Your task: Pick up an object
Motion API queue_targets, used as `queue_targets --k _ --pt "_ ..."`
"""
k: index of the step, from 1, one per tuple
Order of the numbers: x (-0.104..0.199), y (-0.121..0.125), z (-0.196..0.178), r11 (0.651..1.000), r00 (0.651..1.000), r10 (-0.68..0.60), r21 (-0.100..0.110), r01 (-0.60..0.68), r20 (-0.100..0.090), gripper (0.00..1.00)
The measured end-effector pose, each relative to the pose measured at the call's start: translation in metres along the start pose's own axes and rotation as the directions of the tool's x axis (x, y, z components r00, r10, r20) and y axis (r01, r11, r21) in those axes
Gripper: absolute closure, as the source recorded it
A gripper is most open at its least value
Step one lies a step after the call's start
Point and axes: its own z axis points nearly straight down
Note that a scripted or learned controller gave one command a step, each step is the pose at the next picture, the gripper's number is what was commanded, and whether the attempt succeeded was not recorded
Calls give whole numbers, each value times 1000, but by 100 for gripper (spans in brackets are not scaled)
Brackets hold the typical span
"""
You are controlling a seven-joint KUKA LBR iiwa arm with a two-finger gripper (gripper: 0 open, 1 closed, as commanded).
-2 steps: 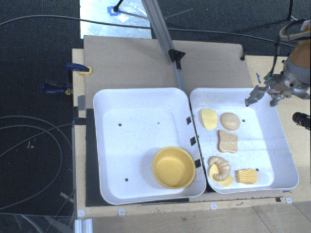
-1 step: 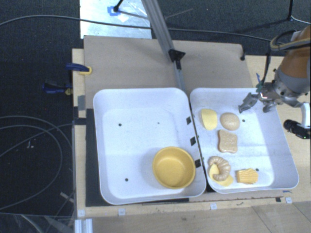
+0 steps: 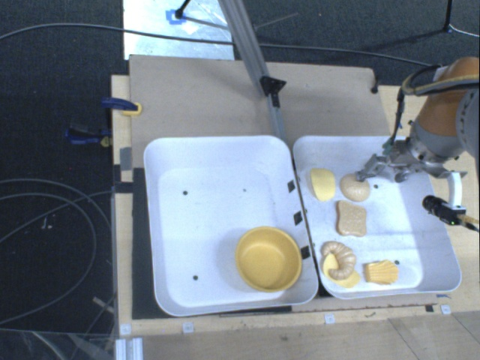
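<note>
Bowl (image 3: 268, 258) sits low in the left bin (image 3: 172, 163), near the divide. In the right bin (image 3: 431, 272) you have a wedge (image 3: 323, 184), a bun (image 3: 355, 188), toast (image 3: 351, 219), a croissant (image 3: 340, 258) and a ridged chip (image 3: 381, 272), all apart. Your tool (image 3: 366, 172) stands spread open, empty, just above the bun. Descend straight, straddle the bun, then close. Keep off the wedge to its left; room lies open rightward.
</note>
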Motion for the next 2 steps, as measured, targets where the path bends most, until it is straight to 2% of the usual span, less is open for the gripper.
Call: queue_targets --k 1,2 --pt "-1 2 -14 1000 1000 -3 -5 3 4 100" --pt "-6 11 -75 1000 1000 -4 1 4 1 100"
